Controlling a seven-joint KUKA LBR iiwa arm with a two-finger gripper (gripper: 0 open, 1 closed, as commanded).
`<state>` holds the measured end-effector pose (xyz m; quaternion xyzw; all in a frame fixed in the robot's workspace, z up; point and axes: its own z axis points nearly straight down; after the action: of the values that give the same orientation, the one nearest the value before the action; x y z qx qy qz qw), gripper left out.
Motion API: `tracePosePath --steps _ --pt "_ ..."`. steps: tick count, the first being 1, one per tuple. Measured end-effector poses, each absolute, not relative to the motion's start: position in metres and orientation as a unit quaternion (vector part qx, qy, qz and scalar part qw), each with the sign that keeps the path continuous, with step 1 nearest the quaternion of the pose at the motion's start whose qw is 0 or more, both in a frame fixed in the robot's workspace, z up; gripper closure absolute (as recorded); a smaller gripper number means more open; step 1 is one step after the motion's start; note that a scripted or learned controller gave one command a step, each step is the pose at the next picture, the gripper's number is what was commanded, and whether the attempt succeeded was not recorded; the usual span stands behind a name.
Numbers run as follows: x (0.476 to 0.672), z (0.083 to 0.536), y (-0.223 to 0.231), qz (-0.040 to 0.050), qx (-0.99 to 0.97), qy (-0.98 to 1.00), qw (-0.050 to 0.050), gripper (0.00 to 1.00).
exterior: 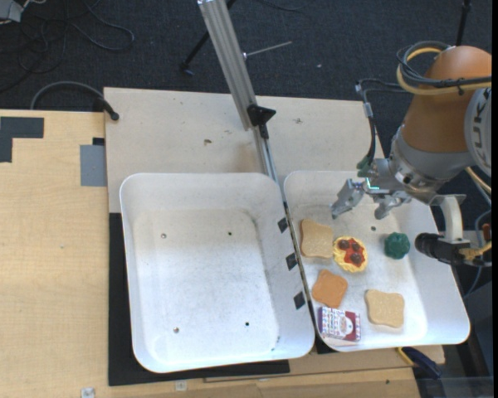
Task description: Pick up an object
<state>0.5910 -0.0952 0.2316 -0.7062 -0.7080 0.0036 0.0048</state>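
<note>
Nearest, a red-and-white packet (339, 323) lies at the right bin's (448, 326) front edge, with a toast slice (385, 308) beside it. Farther back in that bin sit an orange cracker (329, 288), a small pizza (350, 254), another bread slice (315, 240) and a green ball (397, 245). Above the bin's far half, the gripper (368, 201) hangs with fingers spread, holding nothing, its arm (440, 114) bending down from the right.

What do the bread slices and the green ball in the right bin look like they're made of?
Bread slices: likely moulded plastic or foam toy food, matte tan, with uniform colour and smooth edges. Green ball: possibly rubber or plastic, dark and dull; too small to tell more.
</note>
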Motion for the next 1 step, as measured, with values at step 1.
tracePosePath --steps 1 --pt "0.5916 0.2337 -0.0963 0.0024 -0.707 -0.707 0.003 0.00"
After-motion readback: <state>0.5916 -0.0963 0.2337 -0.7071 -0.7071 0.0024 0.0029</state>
